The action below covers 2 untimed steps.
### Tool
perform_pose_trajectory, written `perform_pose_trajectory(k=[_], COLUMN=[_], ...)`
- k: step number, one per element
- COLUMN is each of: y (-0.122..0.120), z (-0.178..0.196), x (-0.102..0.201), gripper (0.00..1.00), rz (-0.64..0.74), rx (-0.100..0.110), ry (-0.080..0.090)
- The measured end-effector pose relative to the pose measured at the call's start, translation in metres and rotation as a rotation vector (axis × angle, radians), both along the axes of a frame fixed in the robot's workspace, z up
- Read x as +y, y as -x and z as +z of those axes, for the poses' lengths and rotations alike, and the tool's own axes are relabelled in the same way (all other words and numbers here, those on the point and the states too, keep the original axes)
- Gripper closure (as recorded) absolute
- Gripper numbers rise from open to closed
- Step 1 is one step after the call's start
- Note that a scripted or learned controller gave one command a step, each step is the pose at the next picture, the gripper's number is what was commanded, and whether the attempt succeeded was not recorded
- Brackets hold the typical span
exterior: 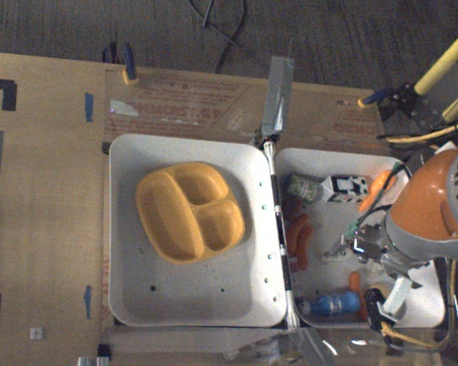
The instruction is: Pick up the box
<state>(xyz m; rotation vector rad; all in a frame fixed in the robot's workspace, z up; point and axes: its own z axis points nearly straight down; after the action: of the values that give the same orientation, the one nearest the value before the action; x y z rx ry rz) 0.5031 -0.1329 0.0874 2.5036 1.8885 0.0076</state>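
The box (347, 187) is a small white carton with black patches. It lies on its side at the back of the right bin (432, 313). My gripper (341, 249) hangs over the middle of that bin, nearer the front than the box and apart from it. Nothing shows in its grasp. The grey arm with its orange band (432, 206) reaches in from the right and covers the bin's right part.
In the right bin lie a green packet (304, 186), an orange carrot-like piece (379, 184), a red-orange item (300, 241), a small orange piece (354, 280) and a blue bottle (335, 305). The left bin (118, 288) holds a yellow divided plate (189, 211). Cables run at the right.
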Motion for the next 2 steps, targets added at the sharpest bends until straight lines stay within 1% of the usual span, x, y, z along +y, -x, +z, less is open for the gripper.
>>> perform_pose_trajectory(k=[1,2], y=[0.0213,0.0210], z=[0.0000,0.0094], x=[-0.0054,-0.0053], gripper=[0.00,1.00], rz=[0.019,0.016], rx=[0.000,-0.001], ry=[-0.001,-0.001])
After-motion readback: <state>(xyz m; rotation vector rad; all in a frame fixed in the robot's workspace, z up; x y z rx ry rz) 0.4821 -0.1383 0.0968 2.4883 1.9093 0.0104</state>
